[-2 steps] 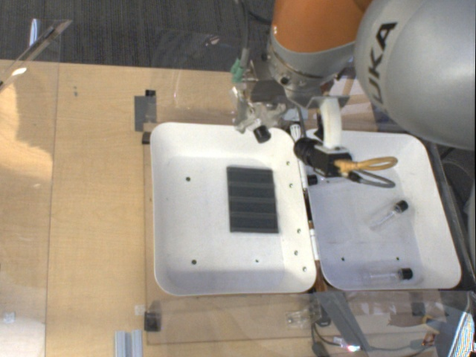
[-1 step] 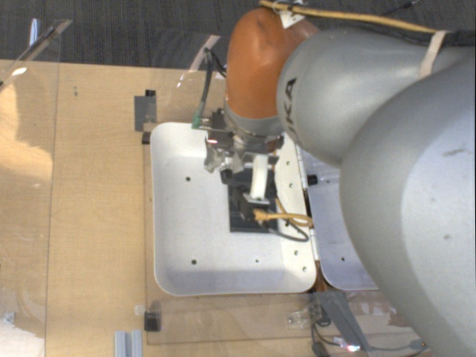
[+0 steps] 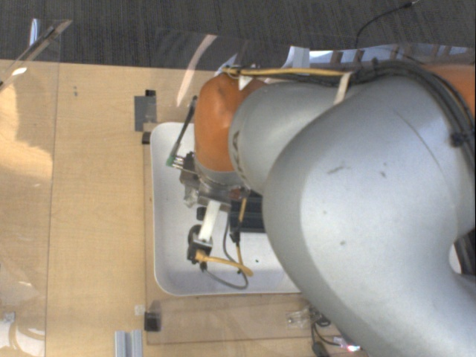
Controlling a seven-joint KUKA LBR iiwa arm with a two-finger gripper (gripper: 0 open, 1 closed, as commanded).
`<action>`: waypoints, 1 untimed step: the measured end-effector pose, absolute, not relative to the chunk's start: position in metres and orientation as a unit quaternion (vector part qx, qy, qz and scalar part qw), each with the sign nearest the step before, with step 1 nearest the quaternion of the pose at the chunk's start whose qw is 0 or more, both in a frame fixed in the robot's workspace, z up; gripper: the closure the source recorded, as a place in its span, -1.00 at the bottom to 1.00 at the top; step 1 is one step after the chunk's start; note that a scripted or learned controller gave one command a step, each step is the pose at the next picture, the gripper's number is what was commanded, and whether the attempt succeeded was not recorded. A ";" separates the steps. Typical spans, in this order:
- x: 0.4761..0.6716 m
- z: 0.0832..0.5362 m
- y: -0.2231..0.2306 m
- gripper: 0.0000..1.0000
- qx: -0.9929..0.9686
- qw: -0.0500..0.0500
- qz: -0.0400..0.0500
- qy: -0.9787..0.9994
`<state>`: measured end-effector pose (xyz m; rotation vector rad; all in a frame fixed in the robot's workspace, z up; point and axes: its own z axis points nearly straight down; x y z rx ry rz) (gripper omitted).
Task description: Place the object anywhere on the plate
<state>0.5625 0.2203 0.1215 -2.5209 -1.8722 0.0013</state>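
Count, camera view.
- Robot arm (image 3: 357,184): 1, grey, with 1 orange band (image 3: 212,125) above the wrist.
- End effector (image 3: 199,192): 1, mostly tucked under the wrist.
- White bin (image 3: 167,222): 1 countable; the arm covers the area to its right.
- Black corner blocks on the counter (image 3: 89,199), at the bin's left side: 2, one at the far corner (image 3: 149,110) and one at the near corner (image 3: 152,320).
- Dark rectangular thing (image 3: 251,216) in the bin, just beside the wrist: 1; the arm partly hides it, so its kind cannot be told.
- Small metal piece (image 3: 128,342) at the counter's near edge: 1.
- Thin black cable (image 3: 383,17) on the carpet beyond the counter: 1.
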 end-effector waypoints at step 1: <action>0.535 0.289 0.217 1.00 -0.759 -0.001 -0.003 -0.651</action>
